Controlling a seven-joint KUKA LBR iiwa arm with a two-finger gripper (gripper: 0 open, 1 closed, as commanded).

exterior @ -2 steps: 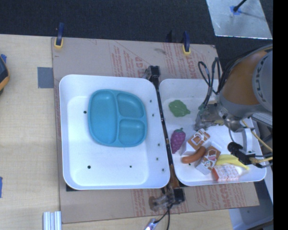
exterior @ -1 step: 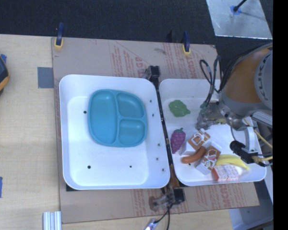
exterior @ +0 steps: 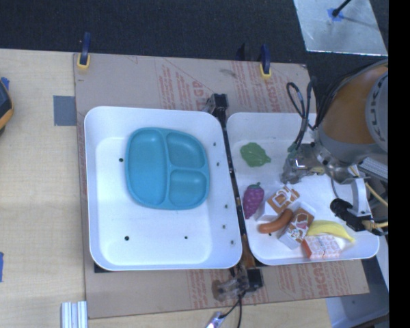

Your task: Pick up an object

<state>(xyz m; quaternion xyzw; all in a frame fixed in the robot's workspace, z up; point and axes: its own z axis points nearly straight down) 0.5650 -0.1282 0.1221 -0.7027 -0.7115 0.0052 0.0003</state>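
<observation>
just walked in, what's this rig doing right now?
A KUKA arm reaches in from the right over the right bin, which holds toy food: a green leafy piece, purple grapes, a sausage, a banana and small cartons. Its pincer sits low between the leafy piece and the cartons, with nothing visibly held. The left bin holds a blue divided plate.
</observation>
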